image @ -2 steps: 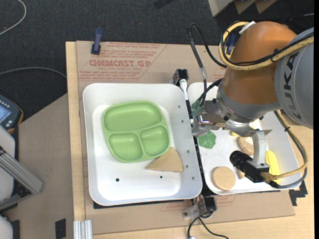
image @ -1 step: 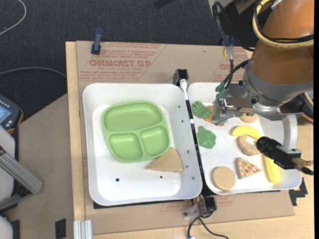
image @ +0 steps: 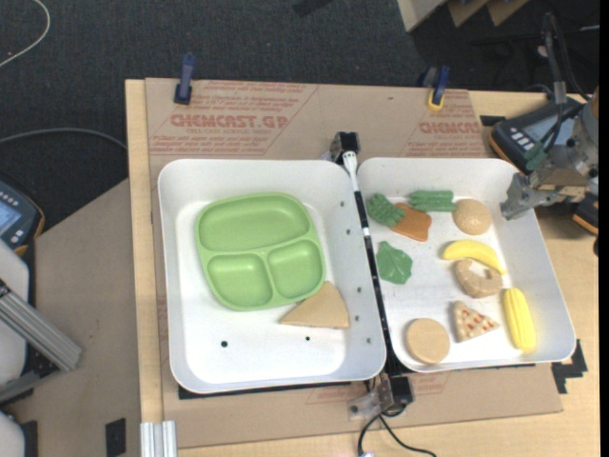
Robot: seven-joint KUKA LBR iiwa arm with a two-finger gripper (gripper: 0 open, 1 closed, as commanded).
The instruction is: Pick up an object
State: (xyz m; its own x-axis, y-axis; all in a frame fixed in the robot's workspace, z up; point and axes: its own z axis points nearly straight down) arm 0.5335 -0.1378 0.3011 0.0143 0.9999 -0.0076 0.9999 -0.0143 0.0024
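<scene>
The right bin point(image: 552, 284) holds several toy foods: a green broccoli piece point(image: 384, 208), an orange carrot point(image: 412, 224), a green pod point(image: 431, 199), a tan round roll point(image: 471, 217), a banana point(image: 471, 251), a green leaf point(image: 393, 263), a brown pastry point(image: 476, 278), a pizza slice point(image: 472, 322), a corn cob point(image: 517, 318) and a round cracker point(image: 426, 340). My gripper point(image: 529, 194) hangs over the bin's far right rim, just right of the roll, with nothing seen in it.
The left bin point(image: 181, 284) carries a green divided plate point(image: 259, 249) and a tan wedge point(image: 317, 309) at its near right. A black divider rod point(image: 362, 236) runs between the bins. Clamps point(image: 184, 77) hold the cardboard base at the far edge.
</scene>
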